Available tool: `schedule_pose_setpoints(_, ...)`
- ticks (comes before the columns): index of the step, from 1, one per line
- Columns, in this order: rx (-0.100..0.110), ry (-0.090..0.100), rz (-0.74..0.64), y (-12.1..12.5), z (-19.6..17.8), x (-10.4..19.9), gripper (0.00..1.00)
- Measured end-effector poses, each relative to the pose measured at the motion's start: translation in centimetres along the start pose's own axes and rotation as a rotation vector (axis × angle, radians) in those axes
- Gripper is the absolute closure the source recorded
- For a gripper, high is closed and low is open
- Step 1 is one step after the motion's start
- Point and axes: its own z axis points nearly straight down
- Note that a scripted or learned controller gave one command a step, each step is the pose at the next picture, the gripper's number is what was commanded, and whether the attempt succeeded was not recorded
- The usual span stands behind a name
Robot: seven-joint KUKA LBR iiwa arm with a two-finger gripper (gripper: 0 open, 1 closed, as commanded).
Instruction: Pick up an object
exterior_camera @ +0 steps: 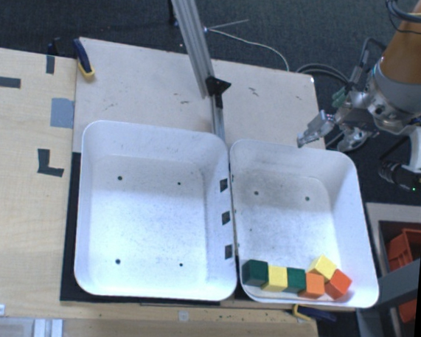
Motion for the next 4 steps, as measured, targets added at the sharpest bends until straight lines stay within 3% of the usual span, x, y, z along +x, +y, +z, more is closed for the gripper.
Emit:
schedule_pose_setpoints(1,0.019,0.004,0.003,-6.4,7.3,2.2,0.00)
schedule_pose_setpoints(2,0.017,0.004,0.002,-10.4,12.7,5.2,0.00)
schedule_pose_setpoints(3,0.007,0.003,-0.004,-7.1,12.4,9.0,0.00)
schedule_pose_setpoints(4,0.008,0.003,0.000,-8.5,10.3,9.9,0.00)
